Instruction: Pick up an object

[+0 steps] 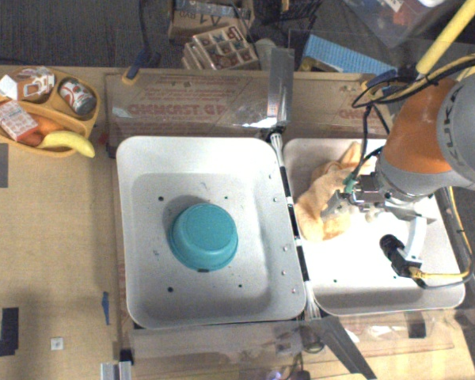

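While the arm (443,133) reaches in from the right, its gripper (342,203) sits low over the right bin (364,279), right at the near edge of a crumpled tan cloth (326,192). That cloth is bunched against the bin's left wall, running from the far corner toward the middle, and it looks like the target here. From this angle there is no telling whether the gripper is spread or closed, nor whether any fabric is caught in it; the wrist hardware hides that spot.

Over in the left bin (142,172), a teal bowl (204,236) rests upside down near the centre, well apart from the action. A yellow tray of toy food (39,117) sits off at the far left of the bench, out of play.

For a clean pick, the judgement is this: the cloth is soft and folded, so the grasp should bite into a raised fold instead of skimming the flat top. Going down firmly into the bulk and clear of the bin wall should help. Lifting straight up, slowly, would show whether the fabric comes along. The risk is a pinch on a thin edge that slips free.
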You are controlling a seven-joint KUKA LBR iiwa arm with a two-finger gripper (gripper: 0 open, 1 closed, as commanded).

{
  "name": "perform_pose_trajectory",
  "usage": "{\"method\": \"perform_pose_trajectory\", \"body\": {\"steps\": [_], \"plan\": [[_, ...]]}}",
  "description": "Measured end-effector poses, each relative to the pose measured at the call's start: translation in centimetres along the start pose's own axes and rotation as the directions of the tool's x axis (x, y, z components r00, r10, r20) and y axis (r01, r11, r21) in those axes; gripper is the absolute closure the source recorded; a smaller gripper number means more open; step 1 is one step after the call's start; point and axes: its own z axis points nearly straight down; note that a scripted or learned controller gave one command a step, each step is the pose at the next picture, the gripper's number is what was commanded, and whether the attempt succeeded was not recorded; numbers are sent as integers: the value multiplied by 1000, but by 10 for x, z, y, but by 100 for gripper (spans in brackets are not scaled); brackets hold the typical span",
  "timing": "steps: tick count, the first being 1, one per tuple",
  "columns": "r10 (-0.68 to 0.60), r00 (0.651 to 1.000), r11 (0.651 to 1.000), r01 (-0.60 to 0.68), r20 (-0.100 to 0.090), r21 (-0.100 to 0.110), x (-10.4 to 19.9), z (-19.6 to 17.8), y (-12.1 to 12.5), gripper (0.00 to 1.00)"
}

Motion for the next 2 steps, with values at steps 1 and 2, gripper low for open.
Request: {"method": "perform_pose_trajectory", "body": {"steps": [1,2], "plan": [[-164,986,986,164,2,-11,6,36,-14,0],[77,997,997,-77,1,-2,33,-58,-53,0]]}}
